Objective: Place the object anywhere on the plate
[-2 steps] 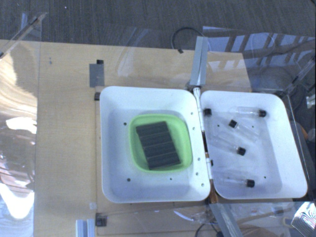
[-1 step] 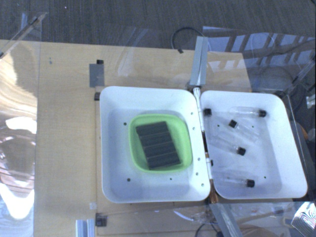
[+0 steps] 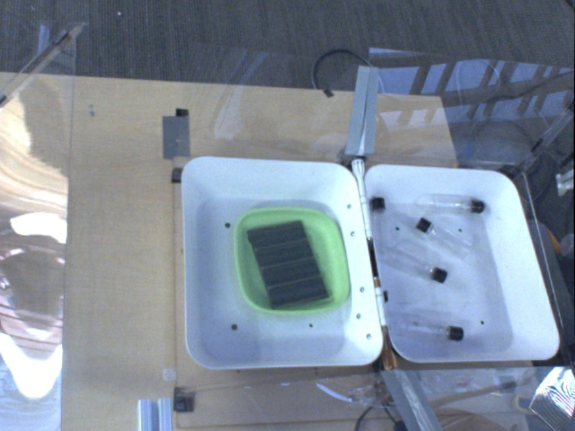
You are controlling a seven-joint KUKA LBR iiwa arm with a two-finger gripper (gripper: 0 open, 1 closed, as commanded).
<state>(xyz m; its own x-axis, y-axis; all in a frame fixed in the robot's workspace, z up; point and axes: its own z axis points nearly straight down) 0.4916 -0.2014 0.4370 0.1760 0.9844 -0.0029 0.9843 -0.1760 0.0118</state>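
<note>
Front edge of bench (image 3: 117,268): pale wood, smooth, w/ strong glare patches at left edge. Two shallow white bins sit side by side on it, glossy plastic, rounded corners, touching along the shared middle rim.

Left bin (image 3: 207,268): green plate (image 3: 250,287) roughly centred, square w/ rounded corners, raised lip. On plate lies a dark grey rectangular block (image 3: 287,264), ribbed across in bands, matte, long axis tilted slightly toward bin's front-right corner. Block is fully inside plate lip.

Right bin (image 3: 530,268): several clear tubes w/ black caps, hard to make out vs. white floor. One near back edge (image 3: 454,205), one nr back-left (image 3: 422,225), one mid-bin (image 3: 422,266), one nr front edge (image 3: 436,330). All lying flat, apart from each other.

Grey metal bar (image 3: 362,115) runs back from the bins' shared rim. Small grey bracket (image 3: 177,135) beyond left bin's back-left corner.

Gripper: no arm or fingers visible anywhere, so state can't be told.
</note>
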